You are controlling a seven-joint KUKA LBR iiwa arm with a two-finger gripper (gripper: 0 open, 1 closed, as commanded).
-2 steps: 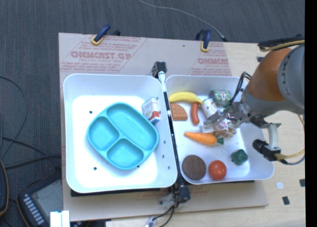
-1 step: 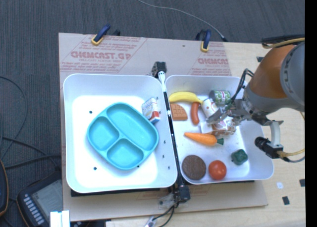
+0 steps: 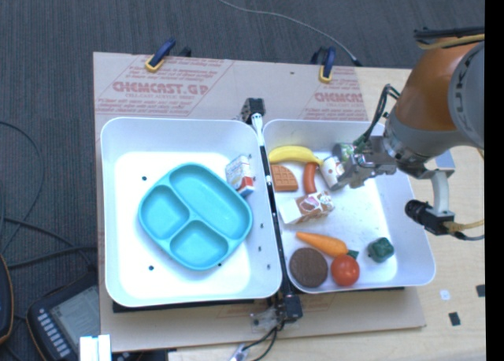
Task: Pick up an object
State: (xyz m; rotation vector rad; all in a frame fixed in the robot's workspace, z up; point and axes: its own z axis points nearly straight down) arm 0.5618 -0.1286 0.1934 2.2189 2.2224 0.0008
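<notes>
One fixed camera looks steeply down on both bins (image 3: pixel 110 194), the arm (image 3: pixel 441 107) entering from right.

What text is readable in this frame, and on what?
"CHEMCAST GP": red print on the brown board under the bins, left of centre.
"CHEMCAST": the same print repeated at the right, cut off by the right bin's rim.
Small carton in the left bin: printing too small to read.
Packet in the right bin: unreadable.

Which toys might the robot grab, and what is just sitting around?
Might grab, right bin: banana, sausage, waffle, carton, carrot, tomato, broccoli, brown cookie. Gripper hovers there.

Sitting around: blue tray, small carton, clamps.
</notes>
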